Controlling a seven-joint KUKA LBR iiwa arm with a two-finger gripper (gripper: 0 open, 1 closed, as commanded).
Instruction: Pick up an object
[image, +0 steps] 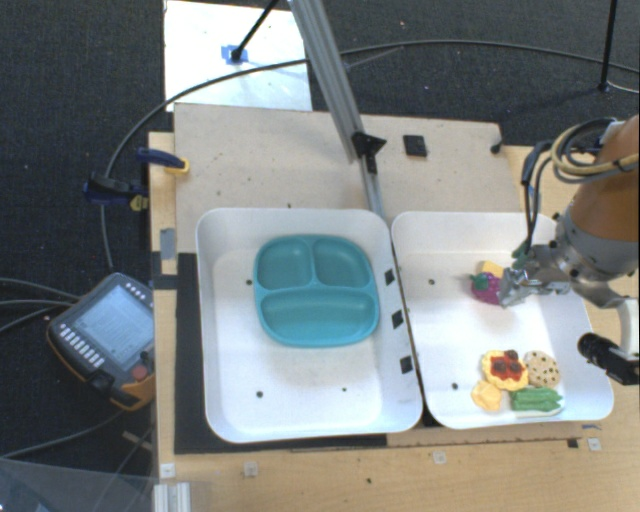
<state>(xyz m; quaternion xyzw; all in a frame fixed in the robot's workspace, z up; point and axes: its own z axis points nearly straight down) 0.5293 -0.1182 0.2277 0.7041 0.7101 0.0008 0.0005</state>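
Claw (512, 291) | right bin (440, 250), touching purple toy (486, 287) | grip state unclear

A robotics lab, by the look of it. A plywood bench (300, 160) stands on dark carpet (70, 90), with two white bins (300, 410) set side by side. A teach pendant (105, 340) lies on the floor at the left (its screen lit). Black cables (120, 150) loop across the carpet, clamps (160, 160) grip the bench edge, and a metal pole (335, 80) slants overhead.
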